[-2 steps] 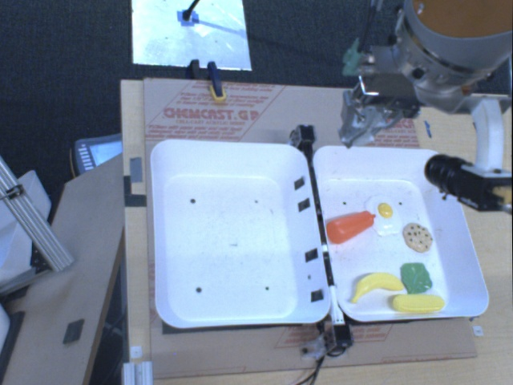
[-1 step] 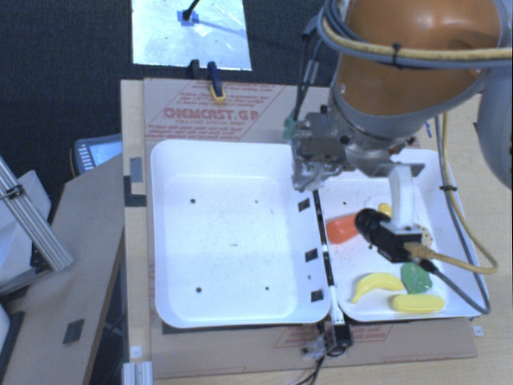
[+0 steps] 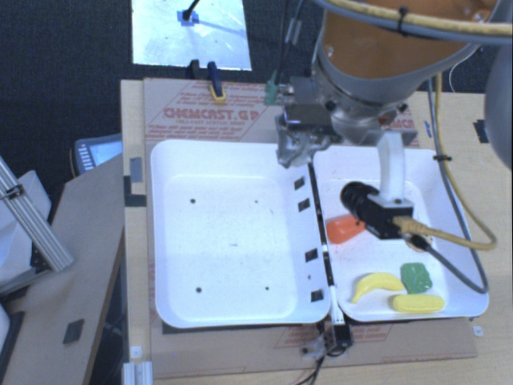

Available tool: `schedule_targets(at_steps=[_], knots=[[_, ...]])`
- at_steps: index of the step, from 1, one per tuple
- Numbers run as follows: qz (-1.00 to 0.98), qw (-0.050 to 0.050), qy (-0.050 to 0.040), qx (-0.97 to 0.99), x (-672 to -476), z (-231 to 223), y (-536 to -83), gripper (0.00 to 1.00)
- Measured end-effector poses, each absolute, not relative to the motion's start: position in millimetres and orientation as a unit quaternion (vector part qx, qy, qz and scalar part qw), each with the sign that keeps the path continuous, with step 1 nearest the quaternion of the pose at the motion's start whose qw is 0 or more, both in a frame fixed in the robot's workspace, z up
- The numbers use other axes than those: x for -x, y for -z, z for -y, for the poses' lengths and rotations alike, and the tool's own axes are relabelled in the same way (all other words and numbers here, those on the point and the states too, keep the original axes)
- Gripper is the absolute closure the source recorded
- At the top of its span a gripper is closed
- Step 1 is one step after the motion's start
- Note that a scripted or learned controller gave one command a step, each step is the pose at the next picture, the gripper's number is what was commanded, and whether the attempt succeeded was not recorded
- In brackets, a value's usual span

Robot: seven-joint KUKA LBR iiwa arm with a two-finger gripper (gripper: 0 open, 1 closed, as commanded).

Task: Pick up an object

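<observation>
The wooden surface [image 3: 457, 127] carries a sheet of printed cardboard [image 3: 204, 112], and on that sit two shallow white bins side by side. The left bin [image 3: 172, 215] shows nothing but bare white floor and a few small dark marks. The right bin [image 3: 449, 291] holds everything worth grabbing.

The big grey and orange arm [image 3: 401, 30] comes in from the right and hangs over the back of the right bin, with a yellow cable [image 3: 457, 239] trailing off it. Its tool [image 3: 298, 152] sits low over the divider between the bins, at the far edge; from here I cannot tell how it is set, and I see nothing in it.

Four things lie in the right bin: an orange piece [image 3: 345, 229] near the divider, partly behind a black block on the arm, then a yellow banana [image 3: 377, 285], a green lump [image 3: 416, 277] and a yellow piece [image 3: 418, 302] close together at the near edge.

By my reckoning the pick is not yet made: all four rest on the bin floor, and the whole grasp and lift remain.
</observation>
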State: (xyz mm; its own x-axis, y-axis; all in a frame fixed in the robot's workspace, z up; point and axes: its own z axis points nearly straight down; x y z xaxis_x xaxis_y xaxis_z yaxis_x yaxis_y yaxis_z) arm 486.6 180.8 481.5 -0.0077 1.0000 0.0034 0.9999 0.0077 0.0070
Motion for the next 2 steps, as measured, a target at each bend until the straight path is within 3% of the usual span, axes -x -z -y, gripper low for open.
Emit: schedule_targets(at_steps=[1, 2], knots=[[-0.707, 0.0, 0.0003, -0.707, -539.5, -200.8, -412.5, 1.0], [-0.707, 0.0, -0.0006, -0.707, -537.5, -200.0, -415.8, 0.0]])
